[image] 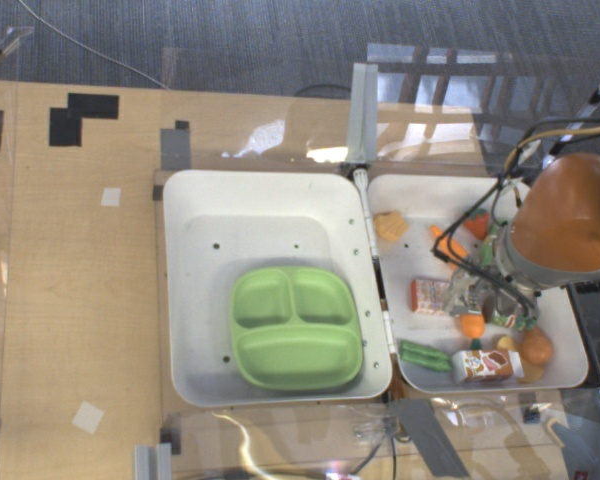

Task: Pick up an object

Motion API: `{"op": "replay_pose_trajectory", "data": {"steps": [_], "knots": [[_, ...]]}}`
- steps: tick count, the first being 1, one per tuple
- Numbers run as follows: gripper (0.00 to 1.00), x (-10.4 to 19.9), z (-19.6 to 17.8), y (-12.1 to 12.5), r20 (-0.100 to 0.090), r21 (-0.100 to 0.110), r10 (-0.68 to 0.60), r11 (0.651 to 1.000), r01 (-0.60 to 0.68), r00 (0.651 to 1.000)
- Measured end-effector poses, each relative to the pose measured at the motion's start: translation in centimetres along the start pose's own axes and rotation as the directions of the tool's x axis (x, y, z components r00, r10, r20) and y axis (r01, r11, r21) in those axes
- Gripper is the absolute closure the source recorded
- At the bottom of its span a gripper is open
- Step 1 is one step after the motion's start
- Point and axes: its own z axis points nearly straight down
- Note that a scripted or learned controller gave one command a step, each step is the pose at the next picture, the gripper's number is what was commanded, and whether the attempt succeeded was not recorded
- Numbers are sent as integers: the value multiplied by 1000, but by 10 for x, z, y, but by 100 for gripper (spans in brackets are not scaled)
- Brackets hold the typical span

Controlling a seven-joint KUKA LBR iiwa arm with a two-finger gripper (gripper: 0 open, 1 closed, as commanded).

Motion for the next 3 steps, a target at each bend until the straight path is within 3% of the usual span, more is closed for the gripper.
{"op": "replay_pose_trajectory", "data": {"steps": [1,2,3], "knots": [[100,28,-42,18,-54,-38,-506,863,504,861],[100,-43,-116,49,-54,-29,-383,924,382,922],[100,-114,-155,59,-51,-31,-420,908,419,906]]}}
